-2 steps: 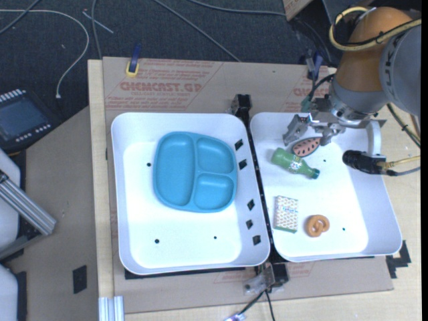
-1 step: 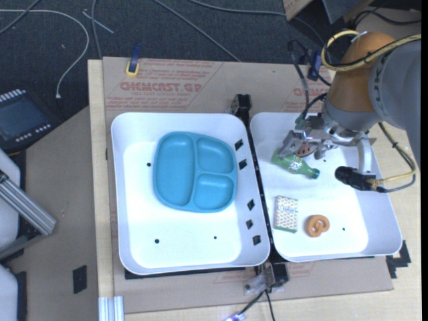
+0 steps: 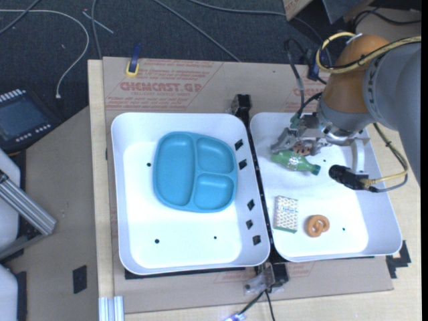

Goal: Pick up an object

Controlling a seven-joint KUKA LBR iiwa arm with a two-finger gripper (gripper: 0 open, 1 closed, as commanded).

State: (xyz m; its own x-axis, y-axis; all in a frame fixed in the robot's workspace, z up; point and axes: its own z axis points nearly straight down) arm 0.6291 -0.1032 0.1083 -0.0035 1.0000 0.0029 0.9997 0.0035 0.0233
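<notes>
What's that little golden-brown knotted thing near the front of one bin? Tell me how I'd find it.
Start at the right-hand white bin, the one the grey arm reaches into. Near its front edge lies the small golden-brown pretzel-shaped object, just right of a flat patterned white packet. It alone is rounded, looped and brown; the green object lies farther back, under the gripper.

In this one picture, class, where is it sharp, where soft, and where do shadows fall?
Camera view: blue tray and left bin evenly lit and sharp; gripper over the green object looks soft; faint shadows under the pretzel and packet.
</notes>
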